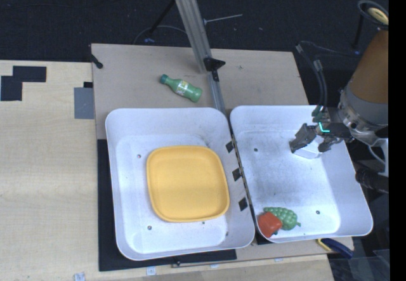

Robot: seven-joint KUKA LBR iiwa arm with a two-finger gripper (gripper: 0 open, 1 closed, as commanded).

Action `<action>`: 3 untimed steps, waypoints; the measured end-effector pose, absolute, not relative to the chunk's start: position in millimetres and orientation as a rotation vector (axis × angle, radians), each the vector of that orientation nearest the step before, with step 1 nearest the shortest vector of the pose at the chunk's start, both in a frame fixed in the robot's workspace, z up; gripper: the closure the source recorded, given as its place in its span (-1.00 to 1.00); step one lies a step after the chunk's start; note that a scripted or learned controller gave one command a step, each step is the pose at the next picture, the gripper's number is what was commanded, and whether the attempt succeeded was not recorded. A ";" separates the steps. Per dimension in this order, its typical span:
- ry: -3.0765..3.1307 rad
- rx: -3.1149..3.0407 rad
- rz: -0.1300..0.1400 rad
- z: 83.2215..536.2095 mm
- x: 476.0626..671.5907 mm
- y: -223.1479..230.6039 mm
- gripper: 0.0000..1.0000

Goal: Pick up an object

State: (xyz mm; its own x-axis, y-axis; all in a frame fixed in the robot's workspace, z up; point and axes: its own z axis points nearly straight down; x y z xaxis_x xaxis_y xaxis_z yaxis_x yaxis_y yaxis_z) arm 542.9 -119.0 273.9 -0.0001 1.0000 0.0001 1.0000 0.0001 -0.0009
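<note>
A green bottle (pixel 181 87) lies on its side on the tan bench top (pixel 266 77), outside and behind the two bins, near the foot of a slanted aluminium rail (pixel 193 19). In front of it, the left bin (pixel 124 140) holds a yellow square plate (pixel 187 182), lying flat near the bin's middle. The right bin (pixel 346 210) has a red-and-green toy vegetable (pixel 276 221), perhaps a strawberry or pepper with leaves, resting against its near wall at the front left corner. Farther right and toward the back of that bin, the gripper (pixel 315 141) hangs low over the floor, well apart from the toy vegetable. A small pale patch sits just under its tips; whether that is an object or a glare spot is unclear. Whether the fingers are spread or closed cannot be told from this angle, and nothing can be seen between them.

As a judgement, the pick is not done: every nameable object rests on a surface, ungrasped. What remains is to settle on a target, close on it and lift it.
</note>
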 end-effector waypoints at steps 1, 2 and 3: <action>-2.221 -2.221 0.001 273.9 542.9 -119.0 -1.00; -2.219 -2.218 0.006 212.1 546.6 -120.6 -1.00; -2.219 -2.219 0.004 165.6 539.7 -125.7 -1.00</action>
